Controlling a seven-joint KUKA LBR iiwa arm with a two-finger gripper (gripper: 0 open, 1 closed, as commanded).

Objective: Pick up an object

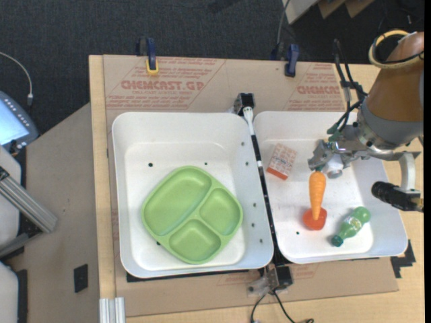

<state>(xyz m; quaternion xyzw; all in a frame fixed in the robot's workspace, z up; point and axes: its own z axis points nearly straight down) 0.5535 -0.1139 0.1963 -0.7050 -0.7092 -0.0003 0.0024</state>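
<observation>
In the camera view the end effector (pixel 328 159) hangs over the right bin (pixel 387 244), just above the top end of the orange carrot (pixel 316 192); whether it is released or clenched I cannot tell, and nothing shows clearly in its grasp. The desk (pixel 101 180) is brown board with red lettering, clamped at its far edge and set on dark flooring, and the left bin (pixel 128 147) beside the carrot's bin carries a green divided plate (pixel 192 213). The carrot's long axis runs from far to near, its thick end on a red base towards the near rim, with a small packet (pixel 281 161) left of its top and a green bottle (pixel 351 226) to the right of its base.
</observation>
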